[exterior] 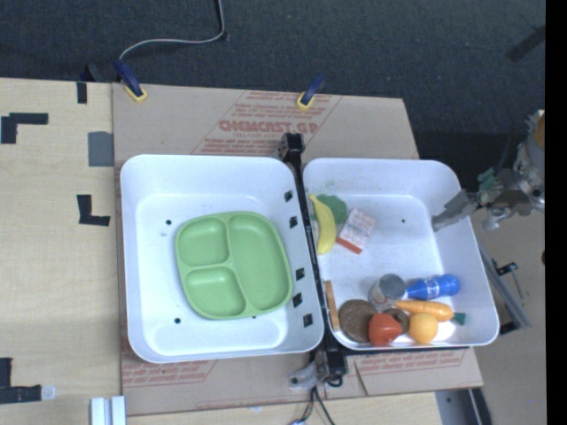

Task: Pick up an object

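Note:
The right bin (403, 177) holds several small objects. A yellow banana with a green end (325, 224) lies by its left wall, next to a white and red packet (357, 230). Crowded in the near right corner are a grey can (390, 288), a blue bottle (434, 285), an orange carrot (427, 308), a red tomato (384, 328), a brown round piece (353, 318) and a yellow fruit (423, 328). My gripper (462, 207) hangs over the bin's right rim, above and apart from all of them, with nothing seen in it.
The left bin (151, 193) carries a green divided plate (235, 264). A black divider clip strip (301, 237) runs between the bins. Cardboard lies under both bins, with yellow clamps (309, 96) at its back edge.

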Controlling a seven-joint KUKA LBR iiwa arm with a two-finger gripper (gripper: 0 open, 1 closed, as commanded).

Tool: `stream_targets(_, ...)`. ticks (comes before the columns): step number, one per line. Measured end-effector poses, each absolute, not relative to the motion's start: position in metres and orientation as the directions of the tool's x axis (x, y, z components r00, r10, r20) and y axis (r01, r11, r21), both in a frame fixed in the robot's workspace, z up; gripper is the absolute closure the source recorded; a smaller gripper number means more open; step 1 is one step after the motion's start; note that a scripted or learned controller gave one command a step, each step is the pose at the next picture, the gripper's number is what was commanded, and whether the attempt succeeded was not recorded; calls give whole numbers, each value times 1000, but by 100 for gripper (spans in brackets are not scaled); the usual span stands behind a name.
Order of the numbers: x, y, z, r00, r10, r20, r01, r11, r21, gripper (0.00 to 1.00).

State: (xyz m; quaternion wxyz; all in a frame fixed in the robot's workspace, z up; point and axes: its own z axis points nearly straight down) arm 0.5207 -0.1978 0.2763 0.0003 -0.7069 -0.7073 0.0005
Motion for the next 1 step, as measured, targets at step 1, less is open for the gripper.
stream_targets(1, 512, -153, 174, -2, 1000, 1, 1000, 2, -3, 0)
